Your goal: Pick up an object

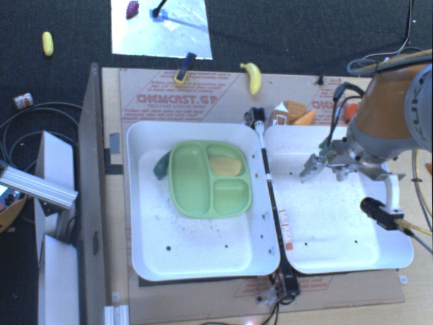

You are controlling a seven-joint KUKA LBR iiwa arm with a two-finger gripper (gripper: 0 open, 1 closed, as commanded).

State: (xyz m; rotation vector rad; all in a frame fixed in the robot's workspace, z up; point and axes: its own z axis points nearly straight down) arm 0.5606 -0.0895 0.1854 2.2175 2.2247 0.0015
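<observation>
Over the right bin [338,242], toward its far left part, you see the claw [321,172] on the grey, orange-banded arm [389,117]. From this slant you cannot tell whether it is open or closed. That bin is shallow, smooth white plastic with rounded corners, speckled with small dark spots.

For things to pick, look to the left bin [196,246], a twin of the first. A pale green plastic plate [193,181] lies in it, a rounded rectangle moulded into three compartments. In its far right compartment sits a yellow piece [226,166], soft-edged and flat. A dark green scrap [161,166], matte and curved, lies against the plate's left rim.

Between the two bins runs a thin black strip [269,188] from far to near, and a small white label [283,219] with red print too small to read lies just beside it.

Both bins rest on a brown cardboard sheet [223,90] on the table [111,208]. The sheet bears red print, and you can read "CHEMCAST GP" past the left bin. On the far part of the sheet lie a curved yellow banana [253,78], a dark-handled tool [184,68] with a yellow end, and an orange wedge [304,118] beside a small white triangle [281,107].

Beyond the table, a shiny square sheet [179,29] lies on dark carpet [304,19] with a small purple lump [132,8] on it.
</observation>
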